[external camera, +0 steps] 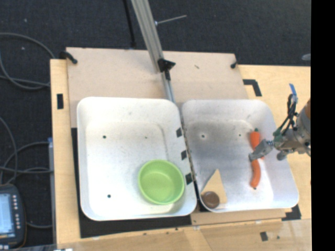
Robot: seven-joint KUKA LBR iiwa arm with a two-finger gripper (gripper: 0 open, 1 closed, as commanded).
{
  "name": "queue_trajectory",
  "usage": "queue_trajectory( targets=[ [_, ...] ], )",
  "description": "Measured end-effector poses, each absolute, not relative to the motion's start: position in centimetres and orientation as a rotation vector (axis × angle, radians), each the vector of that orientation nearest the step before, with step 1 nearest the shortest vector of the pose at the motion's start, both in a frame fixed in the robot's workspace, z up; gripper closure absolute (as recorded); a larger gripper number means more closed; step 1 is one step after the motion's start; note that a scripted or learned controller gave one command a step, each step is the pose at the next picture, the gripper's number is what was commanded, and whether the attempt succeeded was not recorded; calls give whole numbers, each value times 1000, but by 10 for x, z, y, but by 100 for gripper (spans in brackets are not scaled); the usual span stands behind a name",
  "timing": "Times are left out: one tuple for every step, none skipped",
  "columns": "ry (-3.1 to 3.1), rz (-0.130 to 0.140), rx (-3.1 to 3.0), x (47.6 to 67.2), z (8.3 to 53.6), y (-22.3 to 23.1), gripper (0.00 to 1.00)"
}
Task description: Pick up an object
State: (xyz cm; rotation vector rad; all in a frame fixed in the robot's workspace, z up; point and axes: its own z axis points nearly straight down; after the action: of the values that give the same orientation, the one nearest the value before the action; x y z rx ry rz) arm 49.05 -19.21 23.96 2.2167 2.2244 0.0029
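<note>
At the bottom of the view, nearest the camera, a green bowl [161, 181] sits in the left bin [104, 119], toward that bin's 5 o'clock corner, upright and open to the camera. Just across the divider, in the right bin [225, 124] at about its 7 o'clock corner, a tan wedge-shaped piece [215, 184] lies flat with a small brown round object [210, 198] touching its lower end. Further right in the same bin, at about 3 o'clock from the bin's middle, an orange carrot-like object [255, 161] lies lengthwise, running from 12 to 6 o'clock. The gripper [260, 151] reaches in from the right edge, and a grey finger crosses over the middle of the orange object, hiding part of it; whether the pincer is spread or closed, or has any grip on the orange object, cannot be told from this angle. The wrist body [293, 140] sits at 3 o'clock from the finger, over the bin's right rim, with cables above it. Farther back, beyond both bins, a metal rail [149, 27] slants toward 11 o'clock across a tan board [120, 75].
</note>
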Motion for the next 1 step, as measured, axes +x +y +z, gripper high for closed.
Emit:
queue_trajectory(
  targets=[
    [2223, 3, 2218, 490, 240, -192, 0]
  ],
)
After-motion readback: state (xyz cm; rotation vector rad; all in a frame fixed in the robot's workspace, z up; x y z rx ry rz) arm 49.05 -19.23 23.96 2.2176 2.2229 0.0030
